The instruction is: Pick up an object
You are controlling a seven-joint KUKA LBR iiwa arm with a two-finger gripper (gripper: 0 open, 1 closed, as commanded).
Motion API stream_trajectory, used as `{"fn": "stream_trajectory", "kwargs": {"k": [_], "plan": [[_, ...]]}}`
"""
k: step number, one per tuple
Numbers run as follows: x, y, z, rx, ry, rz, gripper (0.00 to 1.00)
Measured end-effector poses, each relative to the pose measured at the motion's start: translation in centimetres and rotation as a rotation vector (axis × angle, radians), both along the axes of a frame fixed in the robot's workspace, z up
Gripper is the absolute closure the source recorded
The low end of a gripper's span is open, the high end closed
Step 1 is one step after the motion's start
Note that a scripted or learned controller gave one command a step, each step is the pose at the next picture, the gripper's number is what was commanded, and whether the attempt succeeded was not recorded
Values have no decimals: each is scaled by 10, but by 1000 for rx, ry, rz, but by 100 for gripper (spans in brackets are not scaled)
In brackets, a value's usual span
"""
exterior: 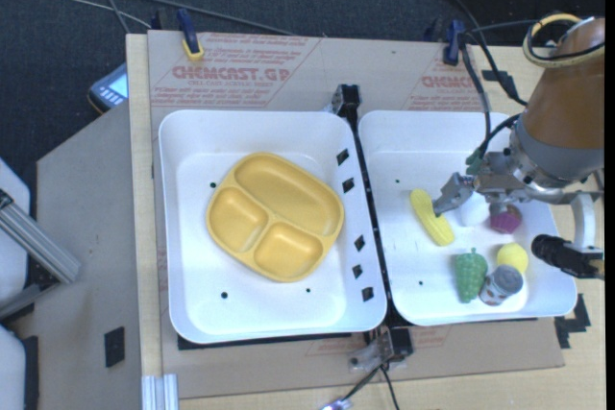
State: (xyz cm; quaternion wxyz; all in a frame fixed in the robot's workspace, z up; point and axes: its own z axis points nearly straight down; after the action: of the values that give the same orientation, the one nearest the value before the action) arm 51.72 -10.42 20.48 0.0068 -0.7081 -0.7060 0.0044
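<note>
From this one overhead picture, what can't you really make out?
- The hand: its fingertips are blurred, so open or shut is unclear.
- The purple object: its top is hidden by the arm's wrist; its kind is unclear.
- The small can: its label is too small to read.
- The arm: cut off by the right edge.

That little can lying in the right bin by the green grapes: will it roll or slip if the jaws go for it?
Probably both. The can looks to lie on its side, so a sideways nudge may roll it. Its shiny metal end suggests a smooth, slippery skin. It sits close to the grapes and the lemon, which may block a clean grip.
</note>
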Motion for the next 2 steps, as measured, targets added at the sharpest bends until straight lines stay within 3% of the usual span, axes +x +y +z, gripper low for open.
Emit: {"fn": "stream_trajectory", "kwargs": {"k": [1,2], "plan": [[3,0,7,-2,-14,3,0],[8,4,-54,0,-8,3,0]]}}
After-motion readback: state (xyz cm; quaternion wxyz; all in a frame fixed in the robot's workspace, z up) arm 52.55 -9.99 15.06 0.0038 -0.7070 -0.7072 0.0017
